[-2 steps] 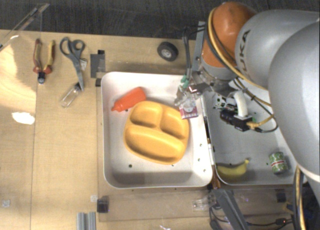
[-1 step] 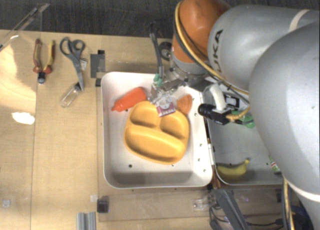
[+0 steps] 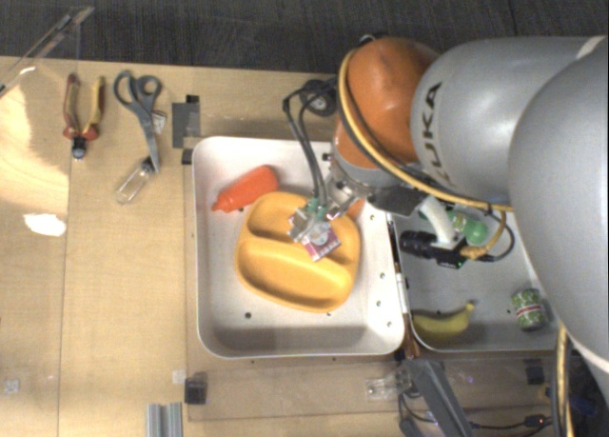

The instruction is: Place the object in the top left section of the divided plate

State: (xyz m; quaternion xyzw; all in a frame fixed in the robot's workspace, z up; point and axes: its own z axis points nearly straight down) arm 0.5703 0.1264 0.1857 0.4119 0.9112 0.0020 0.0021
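On the wooden tabletop [image 3: 114, 283], in the left bin [image 3: 214, 321], we see our jaws [image 3: 317, 226] gripping a small pinkish packet [image 3: 322, 244] directly over the yellow divided plate's [image 3: 285, 273] upper right section, top-left section lying leftward.

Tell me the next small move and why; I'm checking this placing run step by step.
Probably shift the gripper a little toward the plate's far left section. It sits over the yellow divided plate near its far right part, with a small pinkish packet right beneath it, beside the orange bottle.
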